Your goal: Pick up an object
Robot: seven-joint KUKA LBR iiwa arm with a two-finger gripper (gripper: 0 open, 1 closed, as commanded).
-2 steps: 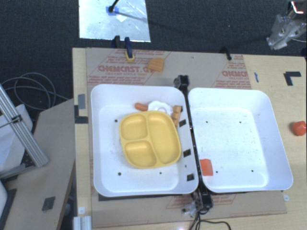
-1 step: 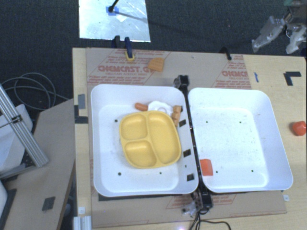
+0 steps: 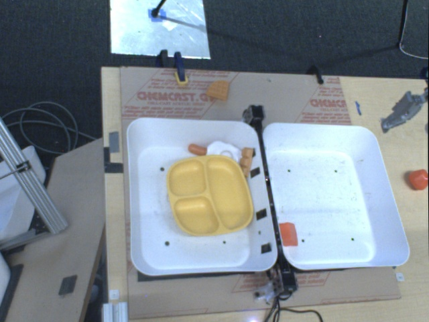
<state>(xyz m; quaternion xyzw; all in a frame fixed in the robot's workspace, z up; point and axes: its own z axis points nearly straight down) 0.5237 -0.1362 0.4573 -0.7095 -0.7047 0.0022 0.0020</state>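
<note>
Left bin: yellow divided plate mid-bin, small orange piece and tan piece just behind it. Right bin: red-orange block in near-left corner. Gripper far right over bare bench, apart from both bins; spread or pressed together, can't tell.

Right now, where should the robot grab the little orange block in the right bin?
Grip the orange block across its two flat side faces, coming straight down from above. It sits low on the floor of the right bin, close to that bin's left wall, so the fingers would probably fit best lined up along that wall.
</note>
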